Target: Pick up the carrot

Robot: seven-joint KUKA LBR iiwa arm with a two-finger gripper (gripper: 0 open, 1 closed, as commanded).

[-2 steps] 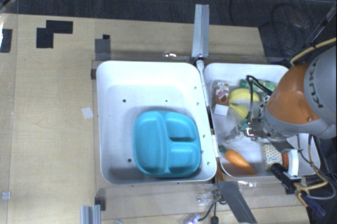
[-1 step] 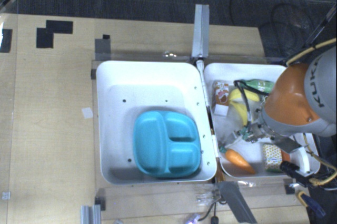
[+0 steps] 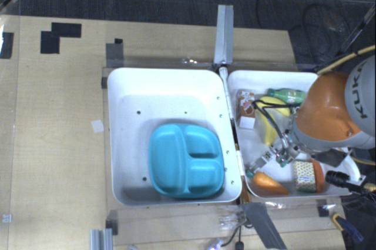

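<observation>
Two bins on my table; the carrot (image 3: 269, 183) lies at the right bin's (image 3: 305, 193) front edge. I judge approach: jaws (image 3: 281, 156) just above it, state unclear. Next, descend squarely.

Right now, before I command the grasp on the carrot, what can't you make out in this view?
- gripper: fingers too small and cluttered to read; the wrist hides much of it.
- carrot: only its left part is distinct; the right end merges with a patterned item.
- right bin: the arm covers its right half.
- Green item: partly behind the arm.
</observation>
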